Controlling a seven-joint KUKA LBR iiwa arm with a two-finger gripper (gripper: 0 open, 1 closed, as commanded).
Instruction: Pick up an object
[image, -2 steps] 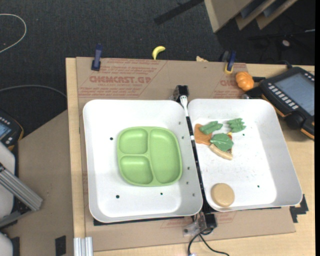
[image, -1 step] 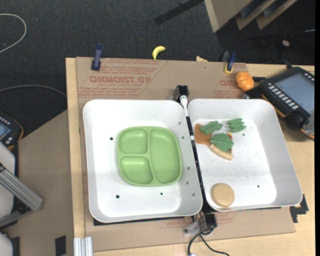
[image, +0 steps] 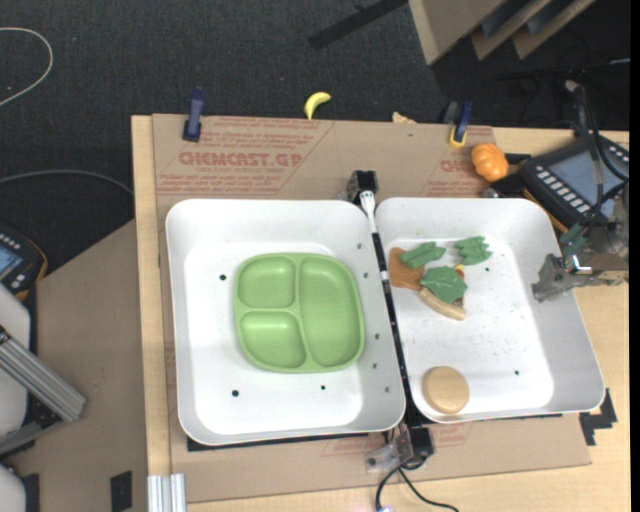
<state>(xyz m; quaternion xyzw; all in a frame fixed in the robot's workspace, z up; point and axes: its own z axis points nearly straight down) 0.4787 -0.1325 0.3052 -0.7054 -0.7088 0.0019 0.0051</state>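
The right bin (image: 540, 380) holds a cluster near its far left: a green leafy piece (image: 420, 254), a second green piece (image: 472, 249), a third green piece (image: 446, 286) lying on a tan slab, and an orange-brown piece (image: 401, 271). A round tan bun (image: 445, 390) sits at the bin's near edge. My gripper (image: 553, 277) hangs over the right bin's right side, well apart from the cluster, with nothing visibly in it.
The left bin (image: 200, 380) carries a green divided plate (image: 298, 310). Beyond the bins lie a small orange gourd (image: 488, 160) and a yellow banana (image: 316, 103). Blue clamps (image: 193, 115) grip the cardboard's far edge. A black device (image: 575, 185) stands at the far right.
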